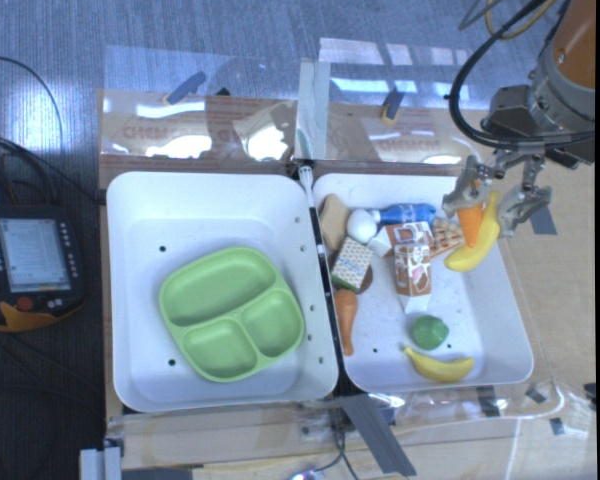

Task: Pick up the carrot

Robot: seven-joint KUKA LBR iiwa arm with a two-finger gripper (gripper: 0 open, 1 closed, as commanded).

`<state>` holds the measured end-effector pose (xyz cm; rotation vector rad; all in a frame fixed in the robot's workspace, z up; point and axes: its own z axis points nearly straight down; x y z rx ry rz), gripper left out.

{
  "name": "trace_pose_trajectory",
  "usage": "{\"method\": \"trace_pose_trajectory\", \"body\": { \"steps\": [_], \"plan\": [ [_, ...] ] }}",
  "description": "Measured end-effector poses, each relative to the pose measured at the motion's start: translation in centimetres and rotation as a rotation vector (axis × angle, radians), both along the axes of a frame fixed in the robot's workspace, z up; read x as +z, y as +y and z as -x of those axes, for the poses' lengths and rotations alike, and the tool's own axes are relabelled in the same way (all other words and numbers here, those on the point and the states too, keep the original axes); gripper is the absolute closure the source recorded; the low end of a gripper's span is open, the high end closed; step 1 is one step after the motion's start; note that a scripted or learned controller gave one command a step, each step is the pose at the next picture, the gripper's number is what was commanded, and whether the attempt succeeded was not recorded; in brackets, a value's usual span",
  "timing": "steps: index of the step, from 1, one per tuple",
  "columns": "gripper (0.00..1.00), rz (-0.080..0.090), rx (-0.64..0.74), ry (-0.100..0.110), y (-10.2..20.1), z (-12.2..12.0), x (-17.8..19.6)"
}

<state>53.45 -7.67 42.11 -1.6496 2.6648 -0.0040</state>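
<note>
hand (500,190) above right bin (510,313), carrot (347,320) inside

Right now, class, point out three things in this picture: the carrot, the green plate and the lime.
carrot (347,320), camera view, mid-body.
green plate (230,313), camera view, central divider.
lime (429,331), camera view, top surface.

My bench (555,298) carries two shallow white bins side by side, their inner walls touching along the middle. The left bin (140,228) sits toward the bench's left edge, the right bin (500,313) toward its right edge. Crinkled clear plastic sheeting (230,128) lies along the bench's far edge behind both bins.
</note>
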Motion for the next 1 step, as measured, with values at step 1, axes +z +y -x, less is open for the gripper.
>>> {"method": "trace_pose_trajectory", "body": {
  "steps": [1],
  "plan": [
    [1.0,-0.003,0.01,0.015,4.41,2.94,-13.34]
  ]
}}
